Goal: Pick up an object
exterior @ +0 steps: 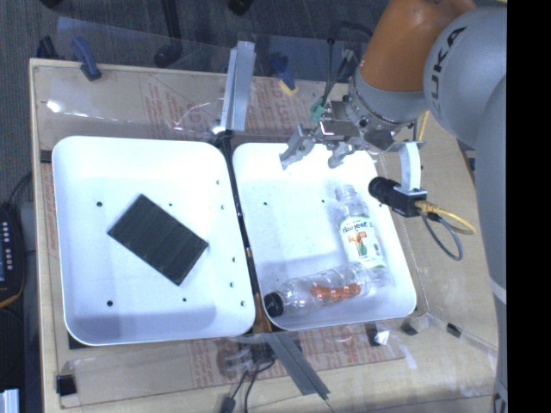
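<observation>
In the left bin [77,157] a flat dark grey rectangle [157,237] lies at a slant. The right bin [275,231] holds two clear plastic bottles. One bottle with a white label [361,233] lies along the right wall. The other, with a black cap and orange bits inside [325,289], lies along the front wall. My gripper [315,151] hangs over the far edge of the right bin, above and behind the labelled bottle. It is open, with nothing between its fingers.
A metal divider bar [234,93] rises between the bins at the back. A black cable plug and a yellow cable [448,218] hang at the right bin's right side. The grey arm with its orange band [413,24] fills the upper right.
</observation>
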Controlling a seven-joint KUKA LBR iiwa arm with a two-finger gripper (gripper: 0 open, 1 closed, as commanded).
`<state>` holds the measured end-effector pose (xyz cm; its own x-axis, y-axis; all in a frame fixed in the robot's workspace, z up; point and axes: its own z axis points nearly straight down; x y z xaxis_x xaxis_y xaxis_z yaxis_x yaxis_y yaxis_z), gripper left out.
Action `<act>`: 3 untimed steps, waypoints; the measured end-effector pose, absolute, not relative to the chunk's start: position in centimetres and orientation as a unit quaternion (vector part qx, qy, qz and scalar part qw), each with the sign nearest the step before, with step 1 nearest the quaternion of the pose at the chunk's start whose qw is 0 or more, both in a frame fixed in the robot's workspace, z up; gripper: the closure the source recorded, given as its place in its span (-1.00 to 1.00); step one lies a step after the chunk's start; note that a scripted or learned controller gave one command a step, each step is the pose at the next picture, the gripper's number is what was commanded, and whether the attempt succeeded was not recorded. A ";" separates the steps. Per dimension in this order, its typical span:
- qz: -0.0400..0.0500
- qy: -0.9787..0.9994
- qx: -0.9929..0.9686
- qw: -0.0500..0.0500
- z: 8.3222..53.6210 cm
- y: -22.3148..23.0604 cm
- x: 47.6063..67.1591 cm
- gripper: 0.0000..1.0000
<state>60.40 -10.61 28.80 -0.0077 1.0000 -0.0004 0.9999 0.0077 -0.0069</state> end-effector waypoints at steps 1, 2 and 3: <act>0.004 -0.712 -0.702 0.004 29.6 -10.5 60.5 1.00; 0.005 -0.712 -0.702 0.004 29.6 -10.6 60.5 -1.00; 0.003 -0.676 -0.737 0.003 20.3 -18.8 58.5 -1.00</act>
<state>58.46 -18.82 20.32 0.0853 0.9964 -0.0006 0.9963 -0.0853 -0.0090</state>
